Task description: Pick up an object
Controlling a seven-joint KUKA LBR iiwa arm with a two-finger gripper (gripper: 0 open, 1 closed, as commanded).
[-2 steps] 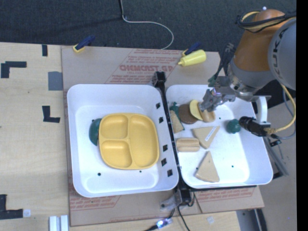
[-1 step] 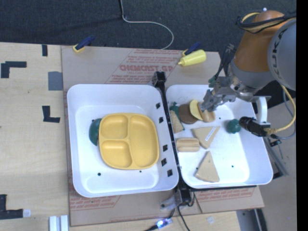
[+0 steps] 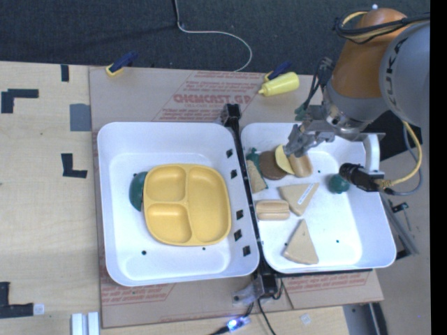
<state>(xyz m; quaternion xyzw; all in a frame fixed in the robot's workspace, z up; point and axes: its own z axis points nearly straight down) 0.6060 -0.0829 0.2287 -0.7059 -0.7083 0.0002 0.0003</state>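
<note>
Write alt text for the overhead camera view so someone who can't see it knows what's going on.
A grey and orange robot arm lowers its gripper into the right white bin, over a cluster of toy food pieces at the bin's upper left. Two tan wedges and a tan roll lie nearer the front. The left white bin holds a yellow divided plate.

Right bin point(image 3: 380, 253): bare floor along the right side and front right corner | left half crowded by tan wedges point(image 3: 302, 245), a roll point(image 3: 272, 210) and a brown disc point(image 3: 270, 166) | arm point(image 3: 363, 68) overhangs the back | left bin point(image 3: 115, 187): yellow divided tray point(image 3: 187, 204) fills the middle, open margins at the back and front.
</note>
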